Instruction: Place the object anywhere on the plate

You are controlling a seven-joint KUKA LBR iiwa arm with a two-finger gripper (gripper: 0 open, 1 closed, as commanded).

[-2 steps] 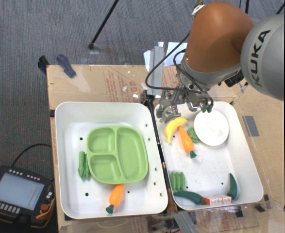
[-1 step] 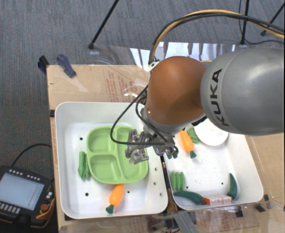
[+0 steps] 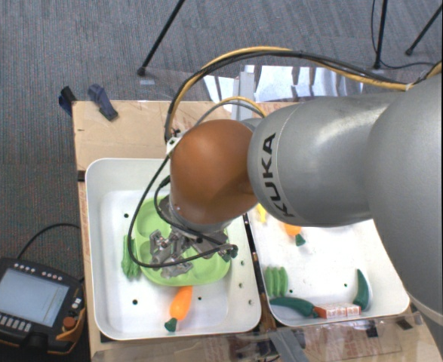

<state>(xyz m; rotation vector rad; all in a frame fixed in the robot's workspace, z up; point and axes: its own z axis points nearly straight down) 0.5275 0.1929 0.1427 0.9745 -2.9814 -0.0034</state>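
A light green plate [image 3: 152, 219] lies in the left white bin [image 3: 104, 202]. My gripper [image 3: 170, 256] hangs just over the plate's near half, under the orange wrist band [image 3: 210, 172]. The arm covers the plate's far right part and whatever may lie between the fingers. An orange toy carrot [image 3: 179, 306] rests on the bin floor just in front of the plate. A green bean-like pod [image 3: 130, 259] lies against the plate's left rim.
The right bin [image 3: 334, 274] holds a green pod [image 3: 277, 281], a dark green pepper [image 3: 296, 305], another dark green piece [image 3: 363, 290], a red-and-white block [image 3: 336, 310] and a small orange carrot [image 3: 293, 234]. A teach pendant [image 3: 29, 302] sits at the bench's left.
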